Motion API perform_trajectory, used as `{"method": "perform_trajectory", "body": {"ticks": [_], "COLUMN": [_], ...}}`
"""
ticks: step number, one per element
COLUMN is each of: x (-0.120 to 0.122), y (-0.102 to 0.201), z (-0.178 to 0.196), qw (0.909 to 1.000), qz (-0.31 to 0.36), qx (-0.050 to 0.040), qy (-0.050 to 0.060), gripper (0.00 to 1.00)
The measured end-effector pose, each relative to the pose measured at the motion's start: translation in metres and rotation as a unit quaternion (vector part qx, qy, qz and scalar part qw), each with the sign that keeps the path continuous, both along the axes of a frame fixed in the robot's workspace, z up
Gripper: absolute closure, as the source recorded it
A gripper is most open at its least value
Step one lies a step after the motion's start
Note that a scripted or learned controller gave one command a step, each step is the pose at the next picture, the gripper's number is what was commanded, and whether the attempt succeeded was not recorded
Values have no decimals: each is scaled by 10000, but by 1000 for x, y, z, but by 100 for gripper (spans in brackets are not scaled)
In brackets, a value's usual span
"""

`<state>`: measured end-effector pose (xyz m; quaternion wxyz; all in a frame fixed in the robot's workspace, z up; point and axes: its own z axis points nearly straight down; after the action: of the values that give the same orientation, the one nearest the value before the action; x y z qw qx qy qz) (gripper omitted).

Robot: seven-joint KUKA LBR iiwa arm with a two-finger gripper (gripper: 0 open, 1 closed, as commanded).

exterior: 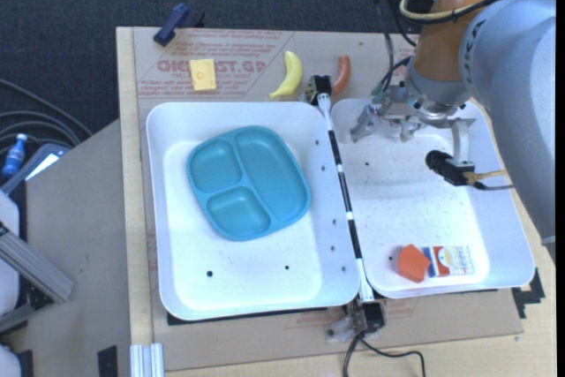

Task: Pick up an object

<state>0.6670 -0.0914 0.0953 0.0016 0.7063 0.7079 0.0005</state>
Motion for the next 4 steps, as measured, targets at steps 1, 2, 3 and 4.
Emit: {"method": "perform_trajectory", "body": {"ticks": [1,2,3,4], "x": [-83,-83,-83,-82], "y": [-4,-4,-4,-3], "z": [-11,-1,-1,9], "qw": [10000,10000,10000,10000], "qz": [-17,-17,-16,-19], "qx": [11,11,12,11], "qy": [29,16,18,11], "gripper": [0,100,0,100]}}
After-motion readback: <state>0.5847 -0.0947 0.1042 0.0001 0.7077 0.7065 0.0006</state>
